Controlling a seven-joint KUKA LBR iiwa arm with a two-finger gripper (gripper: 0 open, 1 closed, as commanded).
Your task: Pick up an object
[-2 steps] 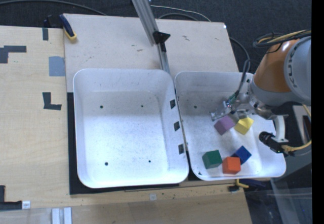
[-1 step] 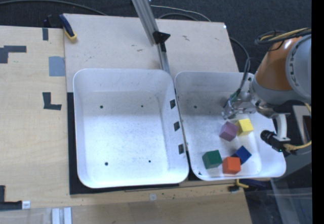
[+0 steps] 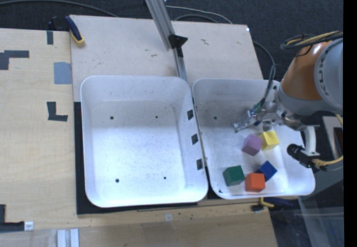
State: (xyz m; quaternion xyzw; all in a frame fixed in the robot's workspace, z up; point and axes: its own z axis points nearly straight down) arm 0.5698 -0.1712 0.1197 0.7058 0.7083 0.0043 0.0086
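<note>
In the right bin (image 3: 223, 95) lie several small blocks: a purple one (image 3: 252, 144), a yellow one (image 3: 270, 139), a blue one (image 3: 268, 169), a green one (image 3: 234, 175) and an orange one (image 3: 255, 182). My gripper (image 3: 252, 120) hangs over the right bin's middle, just above and left of the purple and yellow blocks. Nothing shows between its fingers. The arm, with its orange band (image 3: 301, 78), reaches in from the right.
The left bin (image 3: 92, 129) stands beside the right one, sharing a wall. A metal pole (image 3: 159, 11) slants up from between the bins at the back. Cables run across the dark floor behind the bench.
</note>
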